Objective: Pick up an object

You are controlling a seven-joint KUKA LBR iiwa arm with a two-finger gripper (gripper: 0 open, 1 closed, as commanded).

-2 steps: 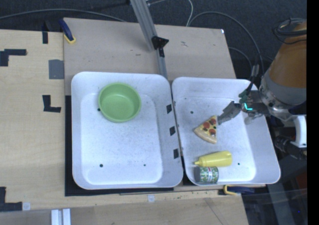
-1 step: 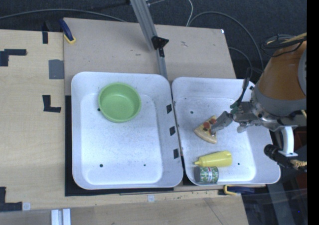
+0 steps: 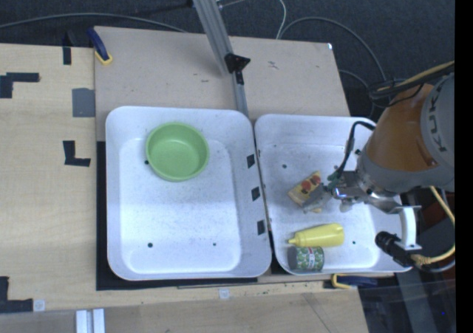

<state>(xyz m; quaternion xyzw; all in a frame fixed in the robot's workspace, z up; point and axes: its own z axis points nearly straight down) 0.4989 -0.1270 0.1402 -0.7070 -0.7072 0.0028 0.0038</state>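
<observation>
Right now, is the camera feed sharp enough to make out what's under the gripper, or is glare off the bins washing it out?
Camera view: soft and low-resolution overall; the small tan object beside the gripper is blurry, its shape unclear. The white right bin is bright but not blown out; the yellow bottle and green bowl read clearly.

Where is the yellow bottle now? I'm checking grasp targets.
The yellow bottle lies in the right bin near its front edge, just above the green can.

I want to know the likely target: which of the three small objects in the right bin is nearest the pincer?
The small tan toy, lying beside the pincer; the yellow bottle and green can lie lower.
</observation>
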